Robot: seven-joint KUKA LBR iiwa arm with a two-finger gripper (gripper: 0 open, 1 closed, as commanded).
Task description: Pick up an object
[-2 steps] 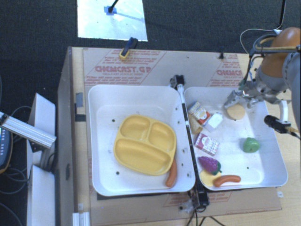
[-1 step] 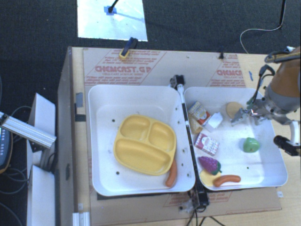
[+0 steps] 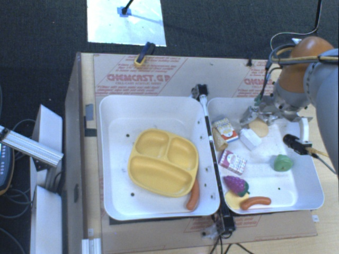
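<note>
1. The fingers (image 3: 258, 114) are seen low over the back of the right bin (image 3: 307, 192); whether they are open or closed cannot be told, as they are small and blurred against the bin.
2. A pale yellow piece (image 3: 259, 127) lies directly below the fingers; contact with it cannot be made out.
3. A white block (image 3: 250, 139) is placed just beside that piece, toward the front.
4. A small red-and-cream box (image 3: 225, 128) is found to the left, near the divider between the bins.
5. A pink-and-white packet (image 3: 232, 162) lies further forward, and a purple grape bunch (image 3: 236, 184) is set in front of it.
6. An orange sausage (image 3: 255, 202) rests near the front wall of the right bin.
7. A green object (image 3: 283, 162) is seen toward the right side of that bin.
8. The grey arm with its orange band (image 3: 302, 62) is seen entering from the right, above the right bin's back corner.
9. In the left bin (image 3: 111, 142) a yellow divided tray (image 3: 164, 162) is placed, with a second orange sausage (image 3: 194, 196) touching its front right edge.
10. Both bins are carried side by side on the tabletop (image 3: 159, 75).
</note>
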